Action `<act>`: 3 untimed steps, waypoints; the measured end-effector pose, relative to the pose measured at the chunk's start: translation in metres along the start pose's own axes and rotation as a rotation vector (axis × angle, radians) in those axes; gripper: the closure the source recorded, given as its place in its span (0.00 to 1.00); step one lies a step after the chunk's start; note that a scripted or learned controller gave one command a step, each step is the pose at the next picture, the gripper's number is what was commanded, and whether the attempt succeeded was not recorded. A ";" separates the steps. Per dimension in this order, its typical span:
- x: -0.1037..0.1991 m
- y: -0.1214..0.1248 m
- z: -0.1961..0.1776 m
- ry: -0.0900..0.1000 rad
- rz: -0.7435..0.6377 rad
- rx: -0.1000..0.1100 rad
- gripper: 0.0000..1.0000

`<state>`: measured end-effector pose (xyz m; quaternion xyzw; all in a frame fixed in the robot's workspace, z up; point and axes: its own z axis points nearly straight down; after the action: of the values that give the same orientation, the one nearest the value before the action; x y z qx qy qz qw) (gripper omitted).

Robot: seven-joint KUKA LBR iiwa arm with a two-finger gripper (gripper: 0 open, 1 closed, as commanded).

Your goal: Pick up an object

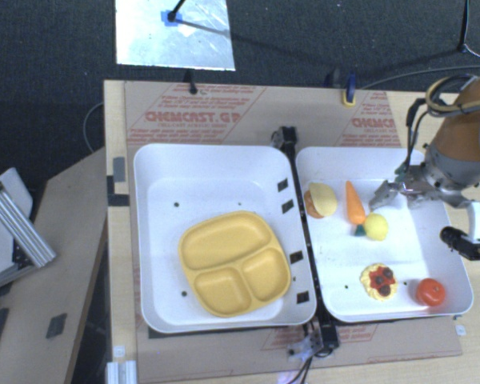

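Note:
The right bin (444, 238) holds several toy foods. A yellow and red burger-like piece (321, 200) lies at its upper left, with an orange carrot (355, 202) beside it. A yellow lemon (376, 227) sits just below the carrot's tip. Near the front edge are a small pizza (380, 281) and a red tomato (430, 292). My gripper (382, 196) hangs low over the right bin's upper half, just right of the carrot and above the lemon. I see nothing held in it.
The left bin (156, 214) holds a yellow divided plate (234, 261). The grey arm with its orange band (464, 138) comes in over the right bin's far right corner. A black clamp (286, 137) sits where the two bins meet at the back.

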<state>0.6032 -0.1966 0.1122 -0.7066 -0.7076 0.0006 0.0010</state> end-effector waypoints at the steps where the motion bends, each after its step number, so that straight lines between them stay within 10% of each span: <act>1: 0.000 0.000 0.029 -0.001 0.000 -0.002 0.00; 2: 0.000 0.002 0.016 -0.003 0.000 -0.007 1.00; 3: -0.006 -0.001 -0.031 -0.003 0.001 -0.009 1.00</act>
<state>0.6021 -0.2024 0.1432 -0.7071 -0.7071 -0.0014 -0.0032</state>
